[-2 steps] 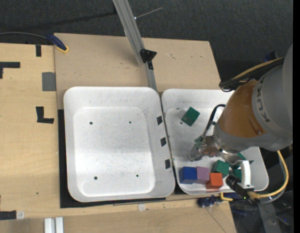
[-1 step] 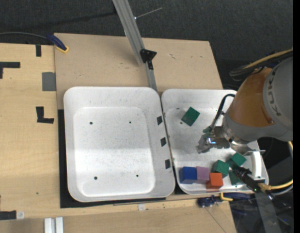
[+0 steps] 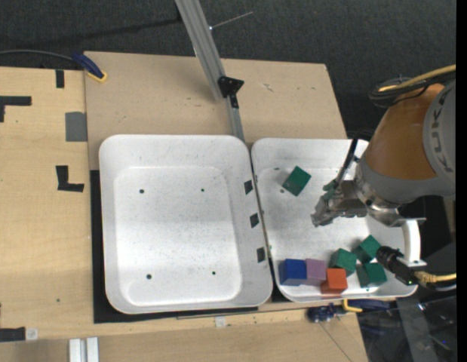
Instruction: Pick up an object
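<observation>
Gripper: gripper (image 3: 324, 211) hangs low over the right bin (image 3: 308, 151), grip state impossible to tell
Nearest target: green block (image 3: 296, 180) lies apart, up-left
Cluster: blue block (image 3: 293, 271), orange block (image 3: 336, 279) crowd the front wall

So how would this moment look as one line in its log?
gripper: over right bin, nothing seen held | nearest: green block | other blocks: bin's near edge | left bin
</observation>
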Robot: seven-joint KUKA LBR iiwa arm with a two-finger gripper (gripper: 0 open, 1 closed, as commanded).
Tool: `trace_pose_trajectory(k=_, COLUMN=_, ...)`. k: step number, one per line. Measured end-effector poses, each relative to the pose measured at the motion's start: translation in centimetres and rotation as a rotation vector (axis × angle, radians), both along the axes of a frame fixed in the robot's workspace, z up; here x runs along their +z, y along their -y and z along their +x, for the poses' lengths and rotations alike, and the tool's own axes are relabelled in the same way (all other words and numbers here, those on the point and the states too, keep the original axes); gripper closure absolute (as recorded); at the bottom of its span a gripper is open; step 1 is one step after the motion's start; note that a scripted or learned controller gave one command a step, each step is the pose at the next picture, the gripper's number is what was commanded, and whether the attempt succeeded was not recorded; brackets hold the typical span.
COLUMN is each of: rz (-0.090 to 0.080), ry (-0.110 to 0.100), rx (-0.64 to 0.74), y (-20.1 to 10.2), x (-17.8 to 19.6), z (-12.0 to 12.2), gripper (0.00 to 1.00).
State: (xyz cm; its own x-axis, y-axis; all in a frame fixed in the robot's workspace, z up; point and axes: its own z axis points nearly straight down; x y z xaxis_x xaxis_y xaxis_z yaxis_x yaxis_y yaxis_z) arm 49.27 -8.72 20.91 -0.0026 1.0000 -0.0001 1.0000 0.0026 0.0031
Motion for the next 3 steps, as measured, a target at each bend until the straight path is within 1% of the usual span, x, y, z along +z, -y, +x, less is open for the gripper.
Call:
trace_pose_trajectory(k=1, rz=-0.001, ry=0.001, rx=-0.001, y=0.8, x=5.5, z=0.7, gripper=1.0)
trace_pose_trajectory(k=2, rz=0.001, ry=-0.005, rx=0.003, y=-4.4, x=4.1, z=2.6, gripper=1.0)
trace_pose_trajectory(k=3, rz=0.001, ry=-0.005, rx=0.004, y=-10.4, x=3.7, z=2.8, gripper=1.0)
